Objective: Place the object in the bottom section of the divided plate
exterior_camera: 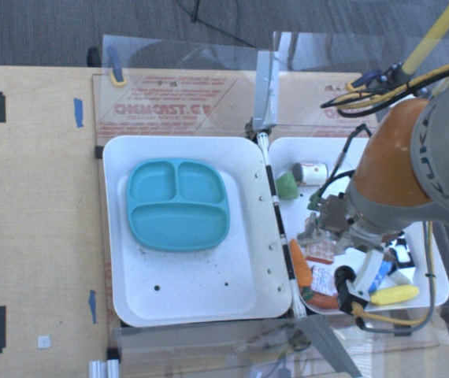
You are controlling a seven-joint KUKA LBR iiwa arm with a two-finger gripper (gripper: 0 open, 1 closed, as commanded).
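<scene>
Two white bins sit side by side on my bench, and their split explains the layout: the left bin (185,290) is my drop-off, bearing just the teal divided plate (179,205), while the right bin (439,278) is my supply, crowded with small toys. My arm (413,160) reaches in from the right and bends down over that supply bin, so I judge I am at the picking stage, nothing carried across yet. My gripper (324,228) hangs low among the clutter, and I cannot tell what state it is in, nor whether anything sits in it.

Which object I am meant to take is not settled by what I see; all candidates lie in the right bin. Next in size, an orange carrot (300,264) lies along the bin's left wall, a yellow banana-like piece (395,294) lies near the front edge, and a green rounded piece (287,184) rests beside a small white cylinder (313,172) toward the back.

As for the plate, it has two small sections at the back and one wide section at the front, which is my target.
</scene>
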